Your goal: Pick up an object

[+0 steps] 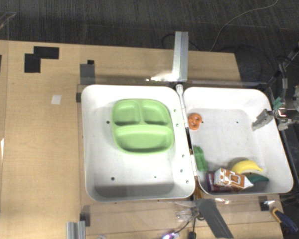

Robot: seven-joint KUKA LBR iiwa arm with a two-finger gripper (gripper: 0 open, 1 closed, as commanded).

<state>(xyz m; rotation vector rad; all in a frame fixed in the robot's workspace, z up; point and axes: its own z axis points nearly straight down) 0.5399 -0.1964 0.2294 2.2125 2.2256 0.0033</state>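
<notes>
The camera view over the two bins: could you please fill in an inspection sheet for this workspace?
Surface: light wooden bench bearing two shallow white bins, left bin and right bin, side by side.
Job's things: green three-compartment plastic tray in the left bin; in the right bin, small orange round toy at its left wall, green slim piece, yellow banana-shaped toy, small printed carton.
Clutter: black tape marks on the bench.
Grippers: gripper over the right bin's right edge, holding nothing seen.
Cables: white cable on the floor.
Surroundings: dark carpet.
</notes>
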